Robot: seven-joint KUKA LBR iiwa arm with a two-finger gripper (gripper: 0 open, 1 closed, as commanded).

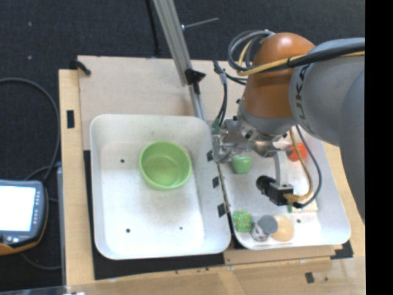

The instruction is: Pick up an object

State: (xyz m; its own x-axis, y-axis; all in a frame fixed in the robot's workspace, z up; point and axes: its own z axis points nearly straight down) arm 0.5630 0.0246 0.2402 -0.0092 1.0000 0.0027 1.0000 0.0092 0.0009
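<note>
Green and knobbly, a small ball point(242, 220) lies by the near edge of the right bin point(334, 226), at about seven o'clock within it. At its three o'clock sits a grey disc point(266, 226), and at three o'clock of that a tan ball point(285, 228); the three form a close row.

The left bin point(110, 226) lies alongside at nine o'clock. A green bowl point(165, 164) stands upright in it, a little beyond its middle and apart from every wall.

Farther back in the right bin, near its left wall, a small green lump point(242, 164) rests just at five o'clock of the gripper point(226, 149). Whether the two touch cannot be told, nor whether the gripper is open or closed. At three o'clock of the lump an orange thing point(297, 152) shows partly from under the arm point(276, 85), whose orange band hangs over the bin's far end.
</note>
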